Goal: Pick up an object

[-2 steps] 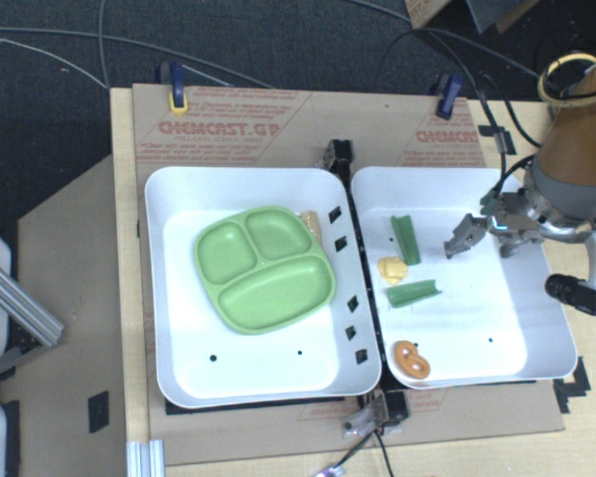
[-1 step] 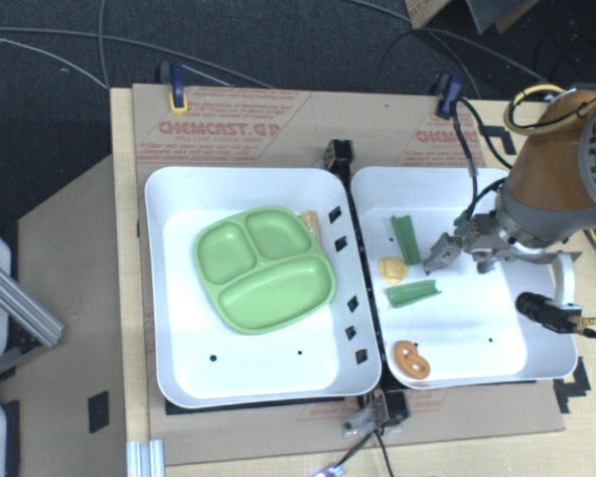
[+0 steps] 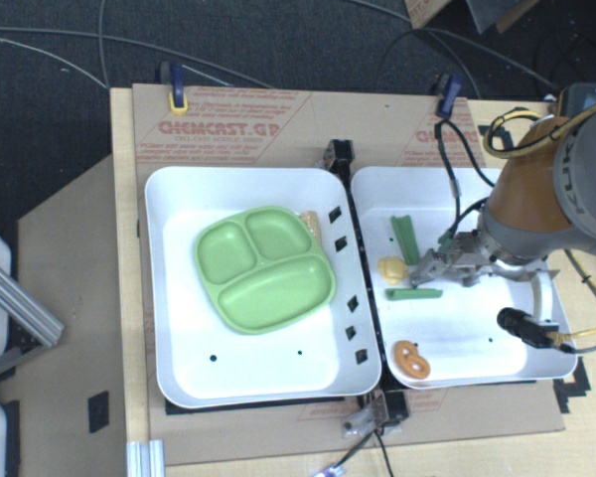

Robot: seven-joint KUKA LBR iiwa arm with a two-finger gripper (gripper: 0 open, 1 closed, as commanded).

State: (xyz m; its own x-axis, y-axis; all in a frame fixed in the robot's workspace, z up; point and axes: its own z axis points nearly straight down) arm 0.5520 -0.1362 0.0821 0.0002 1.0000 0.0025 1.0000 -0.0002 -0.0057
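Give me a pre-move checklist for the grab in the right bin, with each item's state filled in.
1. Hand low inside the right bin: ok.
2. Target beside the hand, flat green strip: ok.
3. Something between the fingers: cannot tell.
4. Yellow piece close to the hand, may get bumped: not ok.
5. Pretzel-shaped piece apart from the hand: ok.
6. Green divided plate lies in the left bin, away from the hand: ok.

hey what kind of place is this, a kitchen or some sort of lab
Most likely a robotics lab bench, not a kitchen: a robot arm reaches into two white bins clamped to a board, holding toy items like a green divided plate, with loose cables behind.
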